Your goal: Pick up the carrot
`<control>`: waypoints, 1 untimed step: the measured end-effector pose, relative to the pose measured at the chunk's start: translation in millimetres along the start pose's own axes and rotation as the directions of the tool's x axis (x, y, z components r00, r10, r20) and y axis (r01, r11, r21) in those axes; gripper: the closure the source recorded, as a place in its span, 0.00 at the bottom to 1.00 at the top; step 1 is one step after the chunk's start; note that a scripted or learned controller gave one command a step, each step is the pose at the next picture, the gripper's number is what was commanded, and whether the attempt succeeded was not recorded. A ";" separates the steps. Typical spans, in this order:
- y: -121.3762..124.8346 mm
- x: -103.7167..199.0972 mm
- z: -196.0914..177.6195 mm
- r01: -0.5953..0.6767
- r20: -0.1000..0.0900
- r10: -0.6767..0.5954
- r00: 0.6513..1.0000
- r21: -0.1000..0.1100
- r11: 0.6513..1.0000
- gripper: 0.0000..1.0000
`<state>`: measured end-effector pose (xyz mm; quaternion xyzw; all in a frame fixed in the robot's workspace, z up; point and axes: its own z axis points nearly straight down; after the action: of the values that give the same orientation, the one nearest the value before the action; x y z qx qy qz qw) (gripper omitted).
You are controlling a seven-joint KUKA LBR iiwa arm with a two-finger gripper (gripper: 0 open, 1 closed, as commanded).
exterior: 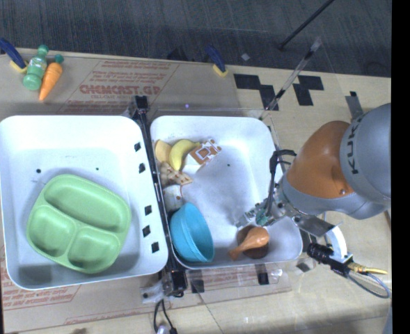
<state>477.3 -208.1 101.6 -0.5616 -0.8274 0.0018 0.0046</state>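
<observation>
The carrot [49, 79], orange with a green top, lies outside both bins on the cardboard at the far left back, beside a small green bottle [34, 69]. My gripper [259, 218] is far from it, down in the right bin [243, 139] near that bin's front right corner. It hangs just above a brown-orange drumstick-shaped toy [252, 240]. The wrist hides the gripper's tip.
A green divided plate [79, 221] lies in the left bin [24, 138]. The right bin holds a blue bowl [191, 233] on its side, yellow bananas [177, 153], a small brown-and-white toy [206, 152] and several small pieces by the dividing wall [173, 181].
</observation>
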 end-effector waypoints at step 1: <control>34.5 60.3 -55.3 -0.225 0.002 0.225 0.974 -0.006 0.974 1.00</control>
<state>487.6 -139.4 156.9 -0.6517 -0.7585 0.0008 0.0018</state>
